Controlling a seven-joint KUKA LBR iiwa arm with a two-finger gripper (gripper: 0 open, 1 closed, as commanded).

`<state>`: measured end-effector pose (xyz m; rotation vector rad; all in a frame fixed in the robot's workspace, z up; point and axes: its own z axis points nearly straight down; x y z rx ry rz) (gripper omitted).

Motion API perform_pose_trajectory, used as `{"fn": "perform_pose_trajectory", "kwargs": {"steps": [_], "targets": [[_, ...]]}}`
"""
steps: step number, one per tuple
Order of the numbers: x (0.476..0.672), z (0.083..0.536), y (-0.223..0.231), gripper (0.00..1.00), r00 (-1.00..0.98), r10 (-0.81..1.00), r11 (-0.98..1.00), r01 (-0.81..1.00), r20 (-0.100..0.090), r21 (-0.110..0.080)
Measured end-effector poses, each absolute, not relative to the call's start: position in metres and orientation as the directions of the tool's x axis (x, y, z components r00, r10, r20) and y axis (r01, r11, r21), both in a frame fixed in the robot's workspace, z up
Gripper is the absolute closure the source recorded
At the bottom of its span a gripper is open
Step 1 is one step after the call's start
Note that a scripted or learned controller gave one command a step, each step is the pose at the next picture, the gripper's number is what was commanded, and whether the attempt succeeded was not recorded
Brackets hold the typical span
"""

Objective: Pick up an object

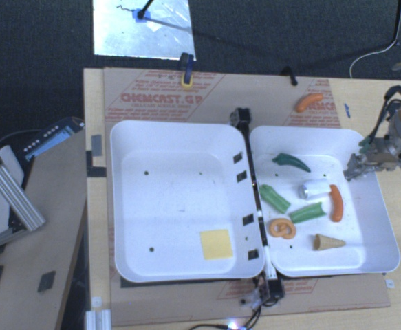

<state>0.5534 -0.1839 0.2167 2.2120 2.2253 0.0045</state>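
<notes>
We see tool [357, 165] over R bin's [375, 215] right rim, upper part; can't tell whether it grips anything. Nearest obj: red sausage [336, 203], long axis near vertical in view, lying flat just R of white cylinder [315, 188]. Dark green pepper [291, 161] points lower-R. Two green pieces [274, 198] [306, 212], pretzel [281, 228], cone [329, 242] w/ tip R. L bin [131, 143]: yellow square [216, 244]. Orange sausage [309, 102] on surface [152, 91], outside bins.

Looks like a robotics lab setup: two white bins [186, 133] are being kept on a clamped board [214, 88], aluminium framing [4, 184] alongside.
</notes>
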Motion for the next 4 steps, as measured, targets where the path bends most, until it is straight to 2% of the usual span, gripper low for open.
{"fn": "perform_pose_trajectory", "kwargs": {"steps": [1,2,3,4], "targets": [[0.622,0.15,-0.144,1.0,-0.01,1.0,0.01,1.0,0.001,0.002],[0.634,0.187,-0.065,1.0,-0.013,1.0,0.013,1.0,0.003,0.006],[0.657,0.256,0.007,1.0,-0.012,1.0,0.012,1.0,0.003,0.011],[0.669,0.274,0.1,1.0,-0.013,1.0,0.013,1.0,0.005,0.005]]}}
